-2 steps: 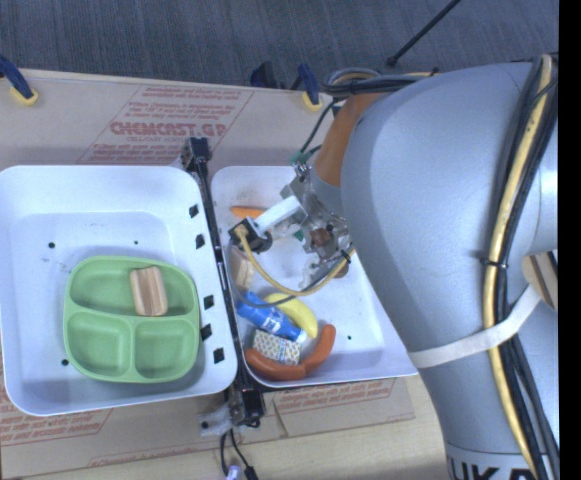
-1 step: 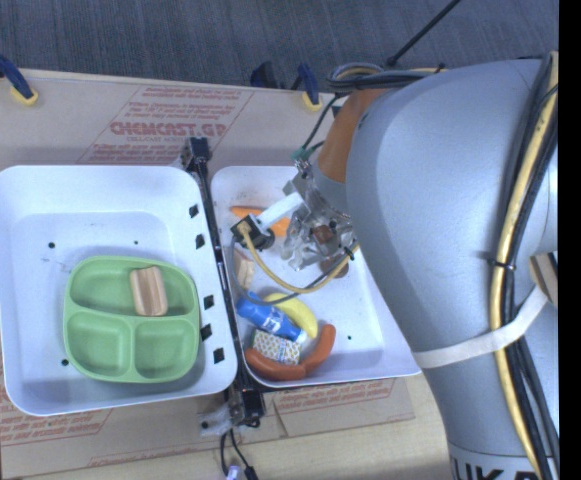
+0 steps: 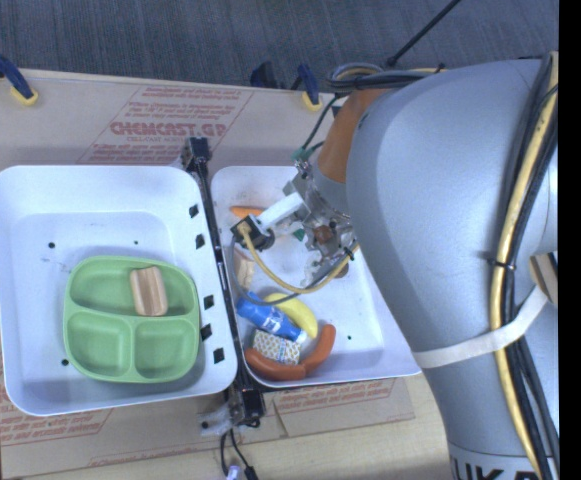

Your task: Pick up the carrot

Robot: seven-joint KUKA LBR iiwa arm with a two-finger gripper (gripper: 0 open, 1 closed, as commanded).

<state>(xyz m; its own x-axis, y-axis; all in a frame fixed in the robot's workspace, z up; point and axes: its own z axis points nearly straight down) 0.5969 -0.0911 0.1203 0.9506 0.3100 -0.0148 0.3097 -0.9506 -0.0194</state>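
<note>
Right bin [image 3: 385,353]: the carrot [image 3: 246,211], a small orange piece, lies near the far left corner, just left of the end effector [image 3: 322,236]. End effector lowered into this bin; whether it grips anything cannot be told. Near end holds a blue packet [image 3: 262,315], a yellow banana [image 3: 300,317] and a red-orange sausage [image 3: 295,361], clustered together. Left bin [image 3: 20,208]: green divided plate [image 3: 130,318] carrying a tan block [image 3: 149,291].
</note>
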